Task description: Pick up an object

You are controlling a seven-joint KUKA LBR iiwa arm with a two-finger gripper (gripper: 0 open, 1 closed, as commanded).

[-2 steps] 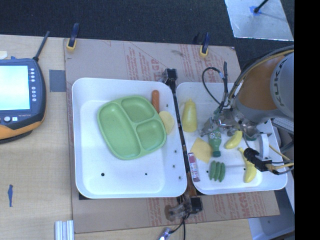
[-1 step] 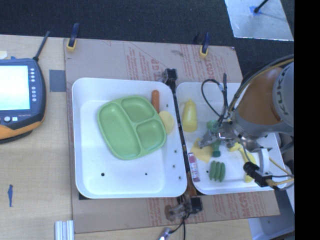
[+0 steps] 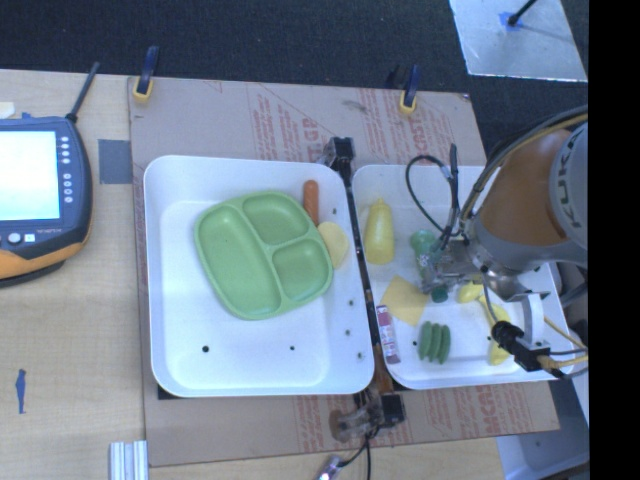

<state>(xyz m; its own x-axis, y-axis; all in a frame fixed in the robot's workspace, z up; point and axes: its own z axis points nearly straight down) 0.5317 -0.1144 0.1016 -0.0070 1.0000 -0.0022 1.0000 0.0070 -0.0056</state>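
The arm reaches in from the right, and my gripper (image 3: pixel 437 276) is low in the middle of the right bin (image 3: pixel 400 180). It hovers over a teal object (image 3: pixel 424 241) and beside a yellow piece (image 3: pixel 470 292). A yellow squash-like toy (image 3: pixel 379 232) lies at the bin's left side. A pale yellow wedge (image 3: pixel 404 300) and a green pea pod (image 3: pixel 434 341) lie below it. I see nothing clearly held.
The left bin (image 3: pixel 180 353) holds a green divided plate (image 3: pixel 262 254), an orange carrot-like stick (image 3: pixel 311 201) and a yellow piece (image 3: pixel 334 243). A small red-and-white tube (image 3: pixel 385 333) lies at the right bin's left edge. A teach pendant (image 3: pixel 35 193) lies at far left.
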